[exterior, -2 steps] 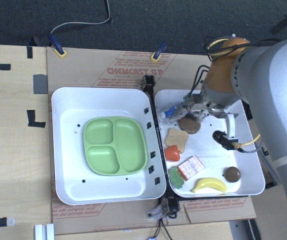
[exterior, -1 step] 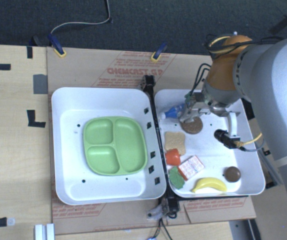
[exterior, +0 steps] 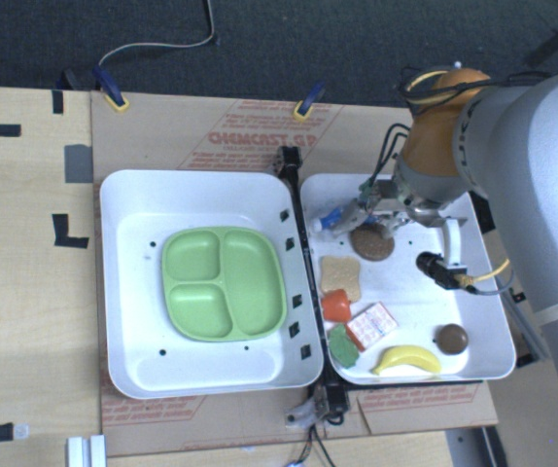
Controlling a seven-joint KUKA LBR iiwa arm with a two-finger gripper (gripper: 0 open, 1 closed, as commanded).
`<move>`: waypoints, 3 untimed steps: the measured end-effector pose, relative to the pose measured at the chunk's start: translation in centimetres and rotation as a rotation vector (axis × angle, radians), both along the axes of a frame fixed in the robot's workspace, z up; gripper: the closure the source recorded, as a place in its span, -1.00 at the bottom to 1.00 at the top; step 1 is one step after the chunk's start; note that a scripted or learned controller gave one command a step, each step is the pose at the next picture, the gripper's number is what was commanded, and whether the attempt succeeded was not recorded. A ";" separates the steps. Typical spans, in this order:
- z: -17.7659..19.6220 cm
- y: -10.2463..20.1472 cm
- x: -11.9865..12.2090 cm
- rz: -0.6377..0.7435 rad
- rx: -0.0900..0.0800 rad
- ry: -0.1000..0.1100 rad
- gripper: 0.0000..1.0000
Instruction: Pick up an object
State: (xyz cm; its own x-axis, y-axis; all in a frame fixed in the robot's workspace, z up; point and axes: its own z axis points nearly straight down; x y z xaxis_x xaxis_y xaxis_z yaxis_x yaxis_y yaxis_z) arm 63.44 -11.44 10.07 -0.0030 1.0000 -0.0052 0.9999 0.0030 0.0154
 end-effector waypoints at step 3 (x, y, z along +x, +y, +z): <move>-1.2 0.0 2.0 -0.001 0.003 0.017 -1.00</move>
State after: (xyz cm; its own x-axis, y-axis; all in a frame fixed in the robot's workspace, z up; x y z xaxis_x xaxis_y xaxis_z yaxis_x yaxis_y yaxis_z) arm 65.46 -11.47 8.84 -0.0019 1.0000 -0.0017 1.0000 0.0019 -0.0017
